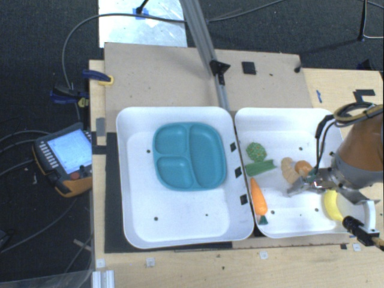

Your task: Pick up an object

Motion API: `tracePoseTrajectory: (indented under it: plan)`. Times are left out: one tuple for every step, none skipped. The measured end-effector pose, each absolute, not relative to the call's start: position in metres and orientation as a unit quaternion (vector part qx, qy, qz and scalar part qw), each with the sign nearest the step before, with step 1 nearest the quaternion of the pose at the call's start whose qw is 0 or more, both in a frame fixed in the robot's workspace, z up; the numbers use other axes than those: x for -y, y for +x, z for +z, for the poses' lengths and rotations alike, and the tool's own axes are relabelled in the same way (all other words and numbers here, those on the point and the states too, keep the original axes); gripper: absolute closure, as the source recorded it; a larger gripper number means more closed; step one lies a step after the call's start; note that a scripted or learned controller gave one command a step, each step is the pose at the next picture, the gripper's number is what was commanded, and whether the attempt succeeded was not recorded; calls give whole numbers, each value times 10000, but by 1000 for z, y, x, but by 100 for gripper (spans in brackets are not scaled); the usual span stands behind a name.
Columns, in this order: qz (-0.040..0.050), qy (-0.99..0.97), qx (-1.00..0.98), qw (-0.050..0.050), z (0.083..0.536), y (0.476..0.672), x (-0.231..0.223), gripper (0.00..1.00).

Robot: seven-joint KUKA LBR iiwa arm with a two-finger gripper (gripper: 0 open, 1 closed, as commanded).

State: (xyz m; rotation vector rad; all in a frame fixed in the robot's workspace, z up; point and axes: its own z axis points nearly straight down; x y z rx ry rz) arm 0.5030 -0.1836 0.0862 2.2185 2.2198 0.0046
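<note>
Your gripper (pixel 298 186), finger state unreadable, sits just right-below the tan object (pixel 289 170), carrot (pixel 258 197) lying lengthwise farther left.

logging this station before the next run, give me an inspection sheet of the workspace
surface: two white bins side by side, left bin and right bin, on a tan board.
job's things: in the right bin, broccoli, carrot, tan piece, banana.
clutter: blue divided plate in the left bin.
grippers: pincer low in the right bin beside the tan piece; finger state unclear.
cables: black cable looping by the arm; grey cable on the floor.
surroundings: handheld pendant left of the bench, dark carpet.
</note>
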Motion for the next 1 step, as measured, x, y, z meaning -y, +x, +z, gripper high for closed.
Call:
tracePoseTrajectory:
  plan:
    - [34,7069,-7073,60,100,506,184,100]
